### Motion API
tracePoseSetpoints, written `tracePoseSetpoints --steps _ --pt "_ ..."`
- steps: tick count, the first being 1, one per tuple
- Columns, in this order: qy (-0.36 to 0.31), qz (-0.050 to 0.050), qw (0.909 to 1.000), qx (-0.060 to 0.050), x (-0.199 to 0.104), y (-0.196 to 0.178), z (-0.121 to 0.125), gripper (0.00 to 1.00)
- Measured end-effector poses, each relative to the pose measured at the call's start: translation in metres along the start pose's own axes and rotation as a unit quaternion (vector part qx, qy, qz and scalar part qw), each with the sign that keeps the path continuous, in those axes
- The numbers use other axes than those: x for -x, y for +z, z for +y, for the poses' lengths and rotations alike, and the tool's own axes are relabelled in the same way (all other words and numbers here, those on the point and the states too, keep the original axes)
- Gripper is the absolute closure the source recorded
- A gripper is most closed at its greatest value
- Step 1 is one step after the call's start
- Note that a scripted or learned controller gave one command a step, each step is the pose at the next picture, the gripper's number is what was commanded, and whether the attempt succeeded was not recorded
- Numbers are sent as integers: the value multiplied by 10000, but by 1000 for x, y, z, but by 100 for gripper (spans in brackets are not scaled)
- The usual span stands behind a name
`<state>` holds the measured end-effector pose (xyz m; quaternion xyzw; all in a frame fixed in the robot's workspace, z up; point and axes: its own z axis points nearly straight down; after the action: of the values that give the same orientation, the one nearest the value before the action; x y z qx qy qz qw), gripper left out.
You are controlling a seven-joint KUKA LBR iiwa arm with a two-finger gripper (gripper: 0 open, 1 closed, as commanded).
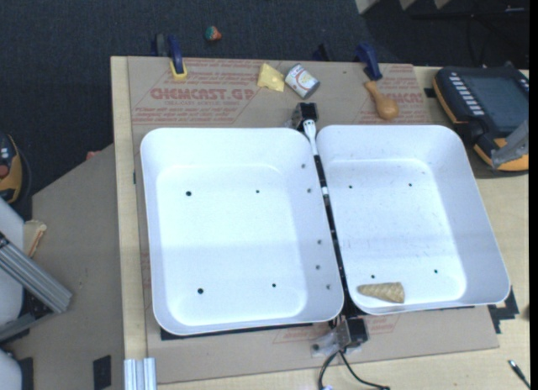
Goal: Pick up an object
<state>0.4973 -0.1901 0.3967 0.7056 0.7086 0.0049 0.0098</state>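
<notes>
Camera view: the only thing lying inside either bin is a small tan cone (382, 292), shaped like an ice-cream cone, resting on its side near the front edge of the right bin (471, 212), its wider end pointing toward the view's right and its tip toward the divider between the bins. The left bin (160, 212) has only dark dots on its floor.

The cone looks light and probably rigid, likely a plastic toy, though the picture is too coarse to be sure. Its taper means fingers closing along its length could squeeze it out sideways; closing across the middle of the body, square to its long axis, seems the safest hold. Lying so close to the bin's front wall, it leaves little room for a finger on that side.

As for the gripper, I cannot tell how far open it is or whether it has hold of anything.

Beyond the bins, on the brown board (218, 94), sit a yellow wedge (270, 78), a small white block (302, 81) and a wooden-looking piece (382, 101); their exact nature is hard to make out. A dark device (479, 98) is cut off at the right.
</notes>
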Motion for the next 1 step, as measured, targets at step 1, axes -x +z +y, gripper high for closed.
tracePoseSetpoints --steps 1 --pt "8 14 10000 -75 1 -1 -1 100"
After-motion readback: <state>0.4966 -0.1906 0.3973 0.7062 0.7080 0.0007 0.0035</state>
